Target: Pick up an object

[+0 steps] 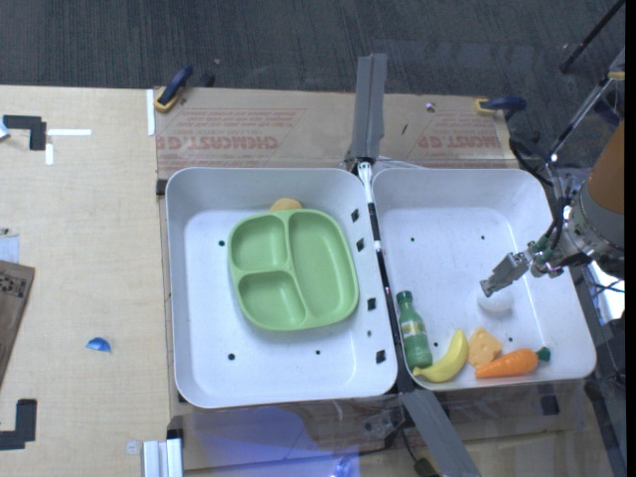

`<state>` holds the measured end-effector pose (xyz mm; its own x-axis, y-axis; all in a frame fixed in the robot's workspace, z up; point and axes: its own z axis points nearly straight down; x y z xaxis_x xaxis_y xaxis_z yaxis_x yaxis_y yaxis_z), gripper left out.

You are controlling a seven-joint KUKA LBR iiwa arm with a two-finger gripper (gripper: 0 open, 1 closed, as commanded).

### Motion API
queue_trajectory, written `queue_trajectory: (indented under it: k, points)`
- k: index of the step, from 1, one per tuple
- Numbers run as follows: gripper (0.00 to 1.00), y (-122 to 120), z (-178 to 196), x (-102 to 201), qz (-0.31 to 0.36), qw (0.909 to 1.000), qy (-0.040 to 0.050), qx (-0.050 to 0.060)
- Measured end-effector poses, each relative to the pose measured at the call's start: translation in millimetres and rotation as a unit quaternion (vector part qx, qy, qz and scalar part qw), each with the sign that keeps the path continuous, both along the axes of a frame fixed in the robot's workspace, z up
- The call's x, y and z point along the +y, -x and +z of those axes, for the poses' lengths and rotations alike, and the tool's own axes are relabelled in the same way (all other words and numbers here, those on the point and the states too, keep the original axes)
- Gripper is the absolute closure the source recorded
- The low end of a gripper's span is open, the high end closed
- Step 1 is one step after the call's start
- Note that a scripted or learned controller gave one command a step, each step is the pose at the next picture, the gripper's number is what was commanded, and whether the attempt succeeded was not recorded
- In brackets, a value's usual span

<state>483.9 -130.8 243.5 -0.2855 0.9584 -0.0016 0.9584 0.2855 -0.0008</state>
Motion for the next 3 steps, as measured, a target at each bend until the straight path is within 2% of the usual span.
queue_trajectory:
  k: [1, 2, 3]
  points:
    - [0.00, 7, -121, 14, 0.041, 0.9992, -0.0010, 0.001]
    - [0.00, 6, -85, 8, 0.112, 0.9937, -0.0002, -0.001]
    - [0.00, 7, -152, 16, 0.104, 0.9946, -0.0008, 0.000]
